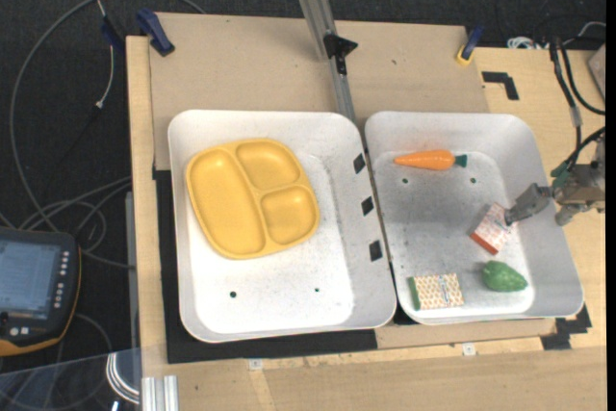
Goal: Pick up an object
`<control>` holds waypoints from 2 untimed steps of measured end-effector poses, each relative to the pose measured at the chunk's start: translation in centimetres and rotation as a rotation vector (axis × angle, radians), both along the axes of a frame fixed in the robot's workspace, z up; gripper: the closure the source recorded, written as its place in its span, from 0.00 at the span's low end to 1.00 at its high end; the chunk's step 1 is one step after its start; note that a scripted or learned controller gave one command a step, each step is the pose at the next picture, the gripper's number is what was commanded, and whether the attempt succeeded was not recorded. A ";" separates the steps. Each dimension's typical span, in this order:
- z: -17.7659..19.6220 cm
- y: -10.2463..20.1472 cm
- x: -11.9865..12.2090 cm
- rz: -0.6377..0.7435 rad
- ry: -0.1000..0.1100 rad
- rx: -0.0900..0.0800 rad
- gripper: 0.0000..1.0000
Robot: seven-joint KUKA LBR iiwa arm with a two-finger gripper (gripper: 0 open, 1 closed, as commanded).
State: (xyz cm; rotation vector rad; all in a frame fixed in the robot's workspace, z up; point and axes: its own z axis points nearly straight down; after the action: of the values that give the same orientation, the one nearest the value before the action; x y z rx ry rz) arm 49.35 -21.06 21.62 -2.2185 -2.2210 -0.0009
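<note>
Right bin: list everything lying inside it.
Inside the right bin: a carrot near the far wall, a small red-and-white box beside the gripper, a green object and a flat patterned packet at the near edge. Anything beneath these is covered.

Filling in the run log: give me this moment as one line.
gripper: over right bin, at small red-and-white box | grasp: unconfirmed | carrot, green object, flat packet: untouched | yellow tray: left bin
</note>
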 end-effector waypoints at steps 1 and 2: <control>0.0 0.0 0.0 0.000 0.000 0.000 0.00; -6.3 0.2 -0.4 -0.001 0.006 0.002 0.00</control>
State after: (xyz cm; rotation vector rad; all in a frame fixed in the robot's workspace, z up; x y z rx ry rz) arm 48.96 -20.87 15.33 -2.2158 -2.2154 0.0039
